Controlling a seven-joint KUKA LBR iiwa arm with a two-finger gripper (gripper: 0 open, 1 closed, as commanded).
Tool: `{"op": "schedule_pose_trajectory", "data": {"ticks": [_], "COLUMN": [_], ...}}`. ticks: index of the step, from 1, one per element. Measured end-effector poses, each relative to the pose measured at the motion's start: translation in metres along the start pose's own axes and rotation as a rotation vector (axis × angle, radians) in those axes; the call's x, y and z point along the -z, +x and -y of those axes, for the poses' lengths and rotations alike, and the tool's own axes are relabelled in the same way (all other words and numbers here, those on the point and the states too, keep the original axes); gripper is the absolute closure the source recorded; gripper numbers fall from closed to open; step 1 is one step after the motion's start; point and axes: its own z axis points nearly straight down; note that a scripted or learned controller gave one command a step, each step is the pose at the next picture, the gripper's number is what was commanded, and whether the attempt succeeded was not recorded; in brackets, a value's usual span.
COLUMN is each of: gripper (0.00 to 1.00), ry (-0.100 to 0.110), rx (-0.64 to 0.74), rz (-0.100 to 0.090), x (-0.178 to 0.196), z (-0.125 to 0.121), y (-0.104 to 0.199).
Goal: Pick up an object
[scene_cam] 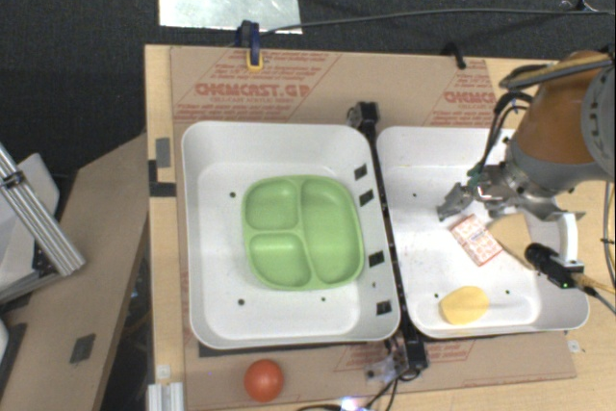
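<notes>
From above, I see my claw point(466, 197) hanging in the right bin point(423, 159), and I cannot tell how it is set. A small red and white packet point(476, 239) lies just under it. A yellow lump point(465, 305) sits near the bin's front edge. The left bin point(207, 207) holds a green tray point(301, 232). An orange ball point(264, 379) rests at the bench's front edge.

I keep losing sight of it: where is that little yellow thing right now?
The yellow object lies in the right-hand bin, near its front edge, just below the small red-and-white packet and the claw.
</notes>
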Motion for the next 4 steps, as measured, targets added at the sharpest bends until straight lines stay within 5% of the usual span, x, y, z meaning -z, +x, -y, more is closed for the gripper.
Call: {"op": "schedule_pose_trajectory", "data": {"ticks": [1, 2, 4], "gripper": [0.0, 1.0, 1.0], "ry": [-0.008, -0.018, -0.01], "rx": [-0.001, -0.002, 0.001], "rz": [0.003, 0.008, 0.003], "x": [-0.049, -0.034, 0.077], "z": [-0.002, -0.005, -0.015], "y": [0.0, -0.003, -0.017]}}
